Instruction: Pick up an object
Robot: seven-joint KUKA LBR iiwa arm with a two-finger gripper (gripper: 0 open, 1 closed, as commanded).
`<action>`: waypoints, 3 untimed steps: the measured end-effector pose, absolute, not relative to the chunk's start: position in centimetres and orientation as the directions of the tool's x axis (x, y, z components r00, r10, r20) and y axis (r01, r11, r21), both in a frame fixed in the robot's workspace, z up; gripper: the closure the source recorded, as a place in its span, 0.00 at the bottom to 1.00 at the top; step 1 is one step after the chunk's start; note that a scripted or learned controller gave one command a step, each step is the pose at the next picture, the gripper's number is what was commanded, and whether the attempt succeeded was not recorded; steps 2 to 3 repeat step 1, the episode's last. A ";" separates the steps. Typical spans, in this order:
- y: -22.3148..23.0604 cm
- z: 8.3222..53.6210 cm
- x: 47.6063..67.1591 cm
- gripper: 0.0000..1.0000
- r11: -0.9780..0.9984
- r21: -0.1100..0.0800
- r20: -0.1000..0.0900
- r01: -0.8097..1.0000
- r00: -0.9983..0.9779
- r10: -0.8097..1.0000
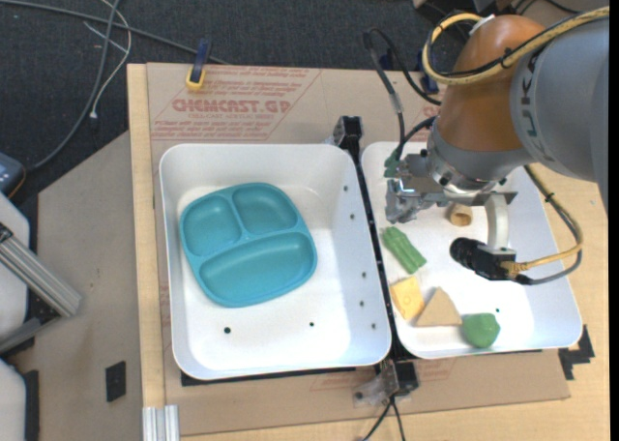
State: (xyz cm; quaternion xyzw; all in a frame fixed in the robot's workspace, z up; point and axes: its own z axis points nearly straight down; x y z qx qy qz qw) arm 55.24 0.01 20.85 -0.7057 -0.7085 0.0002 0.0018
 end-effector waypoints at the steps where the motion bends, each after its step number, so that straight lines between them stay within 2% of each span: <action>1: 4.7 22.2 55.3 1.00 0.004 0.001 0.001 1.000 -0.004 1.000; 3: 4.7 22.2 55.3 1.00 0.004 0.001 0.001 1.000 -0.004 1.000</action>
